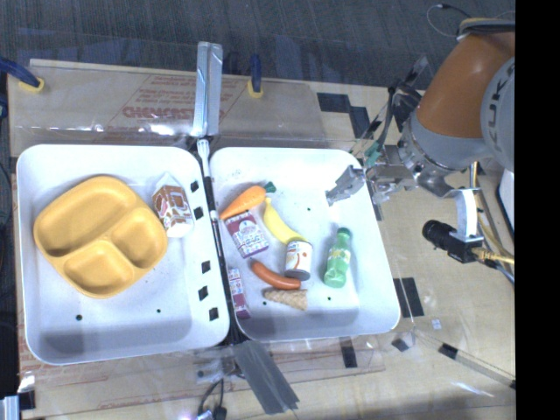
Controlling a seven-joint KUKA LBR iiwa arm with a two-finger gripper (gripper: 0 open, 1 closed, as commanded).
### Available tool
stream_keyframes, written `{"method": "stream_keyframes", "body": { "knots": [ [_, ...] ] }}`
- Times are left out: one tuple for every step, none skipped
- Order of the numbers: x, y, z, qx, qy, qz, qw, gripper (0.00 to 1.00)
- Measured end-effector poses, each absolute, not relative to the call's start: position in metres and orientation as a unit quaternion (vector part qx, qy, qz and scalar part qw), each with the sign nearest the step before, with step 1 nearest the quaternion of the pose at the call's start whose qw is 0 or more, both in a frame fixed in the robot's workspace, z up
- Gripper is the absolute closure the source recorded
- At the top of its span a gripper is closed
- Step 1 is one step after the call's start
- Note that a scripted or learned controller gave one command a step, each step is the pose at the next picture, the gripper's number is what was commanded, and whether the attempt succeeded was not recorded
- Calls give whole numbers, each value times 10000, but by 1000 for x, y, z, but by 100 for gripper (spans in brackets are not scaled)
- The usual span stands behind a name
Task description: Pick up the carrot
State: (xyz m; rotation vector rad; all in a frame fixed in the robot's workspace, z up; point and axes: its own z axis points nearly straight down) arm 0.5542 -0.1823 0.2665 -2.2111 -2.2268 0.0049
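Note:
The carrot (244, 200), orange with a small green top, lies tilted in the upper left part of the right bin (372, 300), close to the divider between the bins. My gripper (346, 185) hangs over the right bin's upper right area, a good way to the right of the carrot and apart from it. Nothing shows in the gripper. The arm's orange band (464, 68) is above the bench at the right.
Beside the carrot lie a banana (279, 224) and a red-labelled packet (248, 234). Lower down are a small can (298, 258), a green bottle (337, 256), a sausage (275, 276) and a cone (287, 298). The left bin (52, 335) holds a yellow divided plate (101, 234) and a brown packet (172, 208).

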Motion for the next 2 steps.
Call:
{"method": "stream_keyframes", "body": {
  "knots": [
    [572, -127, 217, -5777, -8163, 11, 19, 0],
    [610, -127, 214, -3863, -9224, 3, -12, 0]
  ]
}}
